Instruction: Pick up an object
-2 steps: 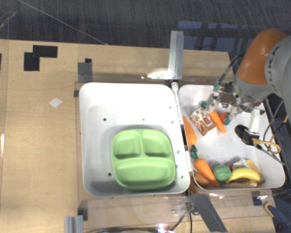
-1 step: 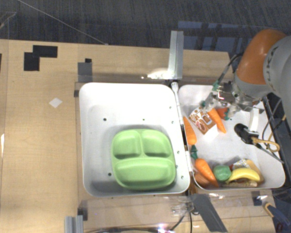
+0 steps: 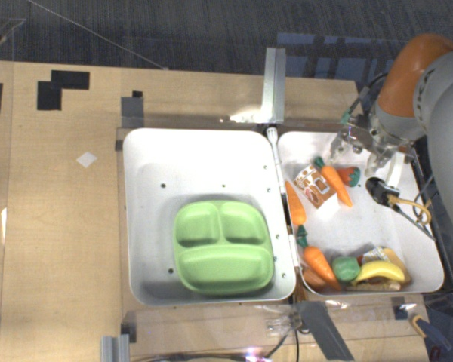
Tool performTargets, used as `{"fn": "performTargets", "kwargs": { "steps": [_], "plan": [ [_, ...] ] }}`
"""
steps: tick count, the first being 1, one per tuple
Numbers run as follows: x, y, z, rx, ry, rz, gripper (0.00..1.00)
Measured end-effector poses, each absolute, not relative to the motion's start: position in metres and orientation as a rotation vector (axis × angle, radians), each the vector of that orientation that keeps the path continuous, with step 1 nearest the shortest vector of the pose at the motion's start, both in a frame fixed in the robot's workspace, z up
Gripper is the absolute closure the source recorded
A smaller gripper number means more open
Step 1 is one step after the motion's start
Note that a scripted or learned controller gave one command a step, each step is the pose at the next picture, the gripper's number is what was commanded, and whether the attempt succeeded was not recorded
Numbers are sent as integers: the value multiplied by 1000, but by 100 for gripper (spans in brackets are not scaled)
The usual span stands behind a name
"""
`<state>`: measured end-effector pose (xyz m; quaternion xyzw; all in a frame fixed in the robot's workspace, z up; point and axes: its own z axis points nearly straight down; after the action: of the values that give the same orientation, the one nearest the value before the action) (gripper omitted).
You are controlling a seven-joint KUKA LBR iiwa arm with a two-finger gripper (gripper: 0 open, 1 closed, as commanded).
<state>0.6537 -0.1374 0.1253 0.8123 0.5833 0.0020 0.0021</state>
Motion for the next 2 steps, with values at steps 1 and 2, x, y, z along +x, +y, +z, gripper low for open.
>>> {"fn": "performTargets", "kwargs": {
  "steps": [1, 2],
  "plan": [
    [650, -143, 107, 2522, 1866, 8, 0],
    [635, -138, 89, 2459, 1942, 12, 0]
  ]
}}
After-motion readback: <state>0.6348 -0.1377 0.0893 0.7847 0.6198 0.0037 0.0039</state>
